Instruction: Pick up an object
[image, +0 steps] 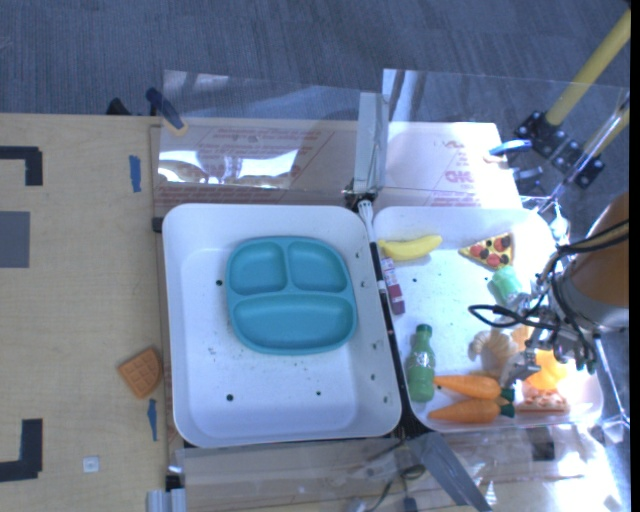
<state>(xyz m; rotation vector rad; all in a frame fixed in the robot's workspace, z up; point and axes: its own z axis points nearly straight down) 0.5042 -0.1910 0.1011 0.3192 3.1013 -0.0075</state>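
**Claw low in the right bin, among the toys**

A waffle (141, 372) lies on the bench (70, 300) near its front edge, just left of the left bin (190, 400). A blue tray (290, 295) with three compartments sits in that bin, toward its back. In the right bin (450, 250), a banana (410, 246) rests at the back-left corner and a pizza slice (488, 250) near the back edge. A green bottle (420, 365) lies along the left wall; two carrots (470, 397) lie by the front edge. The claw (535, 350) hangs at the right side — cables hide it, so I cannot tell its state.
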